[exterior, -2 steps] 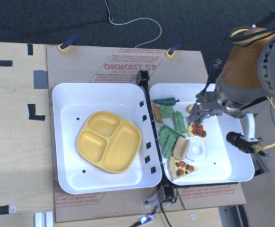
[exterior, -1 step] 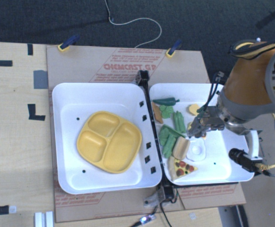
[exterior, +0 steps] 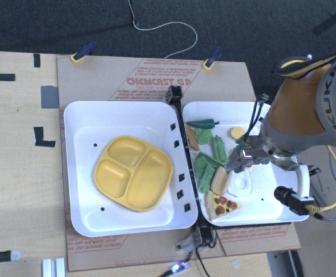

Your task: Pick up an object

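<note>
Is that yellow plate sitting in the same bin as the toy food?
No, the yellow plate lies alone in the left bin, while the toy food is piled in the right bin.

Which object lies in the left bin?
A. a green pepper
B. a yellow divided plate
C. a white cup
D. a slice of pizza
B: the yellow divided plate sits alone in the left bin, while the toy foods crowd the right bin.

A robot lab: clamped cardboard sheet (exterior: 156, 79) under two white bins (exterior: 75, 154), tape marks on the bench (exterior: 18, 154).
</note>
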